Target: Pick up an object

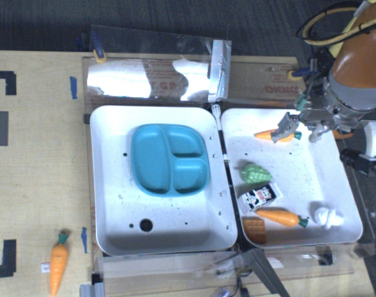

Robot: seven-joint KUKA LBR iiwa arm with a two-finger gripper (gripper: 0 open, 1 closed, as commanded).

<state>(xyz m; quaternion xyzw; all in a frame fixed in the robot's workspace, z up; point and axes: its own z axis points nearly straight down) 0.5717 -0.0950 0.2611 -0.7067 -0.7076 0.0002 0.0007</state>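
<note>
My gripper point(299, 132) hangs over the back of the right bin point(352, 197), under the arm's orange band, and its two grey fingers point(285, 129) stand apart. A small orange carrot point(266, 135) lies on the bin floor there, its right end reaching in between the fingers. Further forward in the same bin lie a green leafy piece point(256, 174), a black-and-white carton point(260, 197), a second carrot point(279, 217), a white object point(327, 216) and a brown waffle-like piece point(254, 228).
The left bin point(107, 166) holds a blue divided plate point(170, 159) and a small black disc point(146, 225). Another carrot point(58, 262) lies on the bench at the front left. A clear panel and a metal strip point(218, 70) stand behind the bins.
</note>
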